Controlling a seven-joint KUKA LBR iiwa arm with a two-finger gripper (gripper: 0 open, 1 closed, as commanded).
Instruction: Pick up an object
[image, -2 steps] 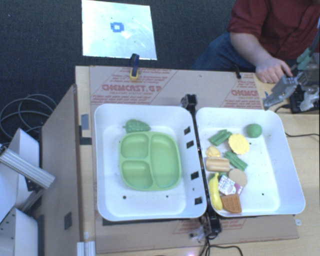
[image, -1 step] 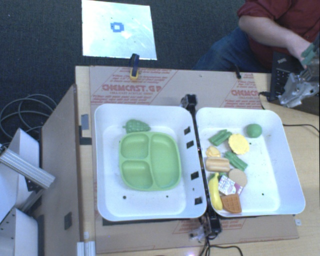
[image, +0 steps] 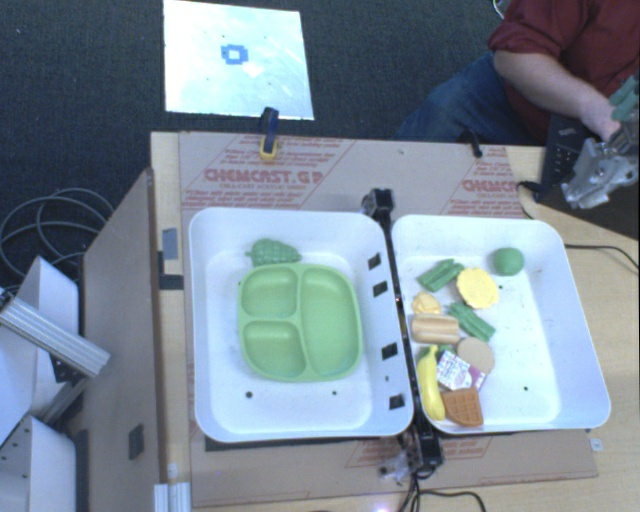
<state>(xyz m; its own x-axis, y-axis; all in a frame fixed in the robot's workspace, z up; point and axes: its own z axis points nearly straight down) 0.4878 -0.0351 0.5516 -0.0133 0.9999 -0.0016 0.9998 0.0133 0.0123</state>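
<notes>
The pincer (image: 600, 178) sits at the far right, above the counter (image: 300, 170) beyond the right bin's far corner; how far its metal fingers are parted cannot be told, and nothing is seen between them.

Two shallow white plastic bins lie below and left of it. The right bin (image: 560, 350), nearer the pincer, holds small toy foods: a round green ball (image: 508, 261) closest to the pincer, a yellow disc (image: 477, 288), two green pods, a tan roll (image: 435, 328), a yellow banana (image: 430, 385) and a brown waffle piece (image: 463, 407). The left bin (image: 215, 300), farther away, holds one smooth green divided tray (image: 300, 322) with three compartments.
</notes>
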